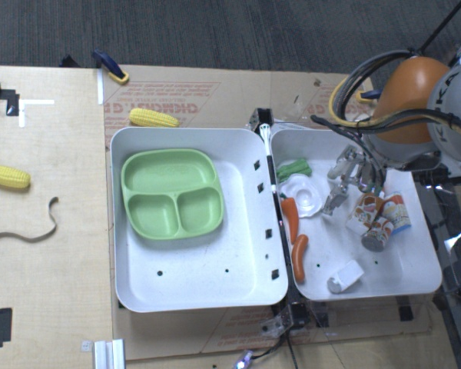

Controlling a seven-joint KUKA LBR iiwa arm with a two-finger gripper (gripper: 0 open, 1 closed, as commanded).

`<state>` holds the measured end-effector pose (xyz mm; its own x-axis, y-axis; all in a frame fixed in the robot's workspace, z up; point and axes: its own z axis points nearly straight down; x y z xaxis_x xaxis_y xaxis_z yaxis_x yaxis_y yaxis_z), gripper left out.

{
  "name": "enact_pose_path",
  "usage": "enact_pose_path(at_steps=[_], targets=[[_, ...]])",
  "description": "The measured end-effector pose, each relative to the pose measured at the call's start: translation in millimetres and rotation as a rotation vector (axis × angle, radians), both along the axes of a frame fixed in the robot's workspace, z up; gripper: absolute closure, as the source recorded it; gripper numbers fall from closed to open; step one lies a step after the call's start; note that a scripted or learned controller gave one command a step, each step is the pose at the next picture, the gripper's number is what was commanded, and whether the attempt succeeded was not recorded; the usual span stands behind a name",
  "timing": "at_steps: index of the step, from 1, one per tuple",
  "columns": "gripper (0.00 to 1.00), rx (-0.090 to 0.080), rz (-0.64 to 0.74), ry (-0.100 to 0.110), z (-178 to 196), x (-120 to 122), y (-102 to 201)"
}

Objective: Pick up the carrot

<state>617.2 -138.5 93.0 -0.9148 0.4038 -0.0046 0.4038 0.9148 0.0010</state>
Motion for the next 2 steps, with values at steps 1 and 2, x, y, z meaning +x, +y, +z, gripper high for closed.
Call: enact_pose_path(at_steps=[1,2], targets=[[0.0,0.0,-0.505,0.0,0.7,-0.8,44.7],[0.0,0.0,-0.666,0.0,-0.2,37.5,37.9]])
